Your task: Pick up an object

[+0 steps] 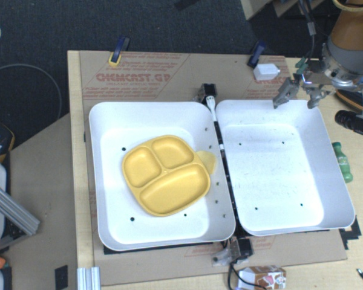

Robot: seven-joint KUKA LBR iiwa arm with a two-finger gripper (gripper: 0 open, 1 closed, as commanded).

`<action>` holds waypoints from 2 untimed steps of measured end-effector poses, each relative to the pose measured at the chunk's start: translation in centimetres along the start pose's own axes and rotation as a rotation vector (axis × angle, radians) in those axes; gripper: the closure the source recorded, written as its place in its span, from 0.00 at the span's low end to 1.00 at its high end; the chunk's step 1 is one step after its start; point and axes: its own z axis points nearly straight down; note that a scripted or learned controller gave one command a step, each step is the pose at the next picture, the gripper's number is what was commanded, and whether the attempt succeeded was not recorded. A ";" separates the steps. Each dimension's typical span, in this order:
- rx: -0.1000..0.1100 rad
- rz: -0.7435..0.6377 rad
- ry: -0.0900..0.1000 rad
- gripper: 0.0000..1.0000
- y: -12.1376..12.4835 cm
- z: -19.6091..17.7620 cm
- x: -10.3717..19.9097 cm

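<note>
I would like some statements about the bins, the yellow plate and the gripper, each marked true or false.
1. The yellow plate lies in the left bin. True.
2. The plate has three compartments. True.
3. The gripper holds the plate. False: it hangs open over the far edge of the right bin, with nothing between its fingers.
4. The plate stands on its edge. False: it lies flat.
5. The two bins sit side by side. True.

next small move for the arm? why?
Probably swing the gripper left, toward the left bin. It hangs open with nothing between its fingers at the far rim of the right bin, while the yellow divided plate lies flat in the left bin, well apart from it.
</note>
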 end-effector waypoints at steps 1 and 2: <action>-0.008 -0.005 -0.001 0.00 -3.7 -8.0 5.4; -0.016 -0.007 0.000 0.00 -6.7 -20.6 10.8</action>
